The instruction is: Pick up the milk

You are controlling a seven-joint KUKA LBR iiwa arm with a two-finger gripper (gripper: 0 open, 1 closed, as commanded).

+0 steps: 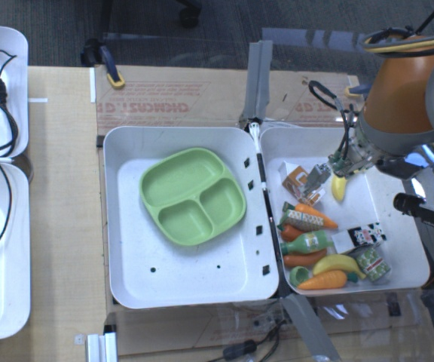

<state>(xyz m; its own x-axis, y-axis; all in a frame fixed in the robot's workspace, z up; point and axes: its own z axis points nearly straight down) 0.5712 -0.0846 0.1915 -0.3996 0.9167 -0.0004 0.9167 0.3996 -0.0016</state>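
milk lies lower right of the gripper

near the frame's bottom edge, the right bin (417, 274) holds a crowd: a carrot (324, 280), a banana (337, 263), a green bottle (307, 242) and, by my guess, the milk (368, 235), a small black-and-white carton lying flat, long axis running left-right. further up sit an orange box (296, 179) and a small yellow piece (339, 189). the gripper (319, 178) hangs above them, up and left of the milk, well apart; how wide it stands i cannot tell. the left bin (126, 277) carries a green plate (193, 196).
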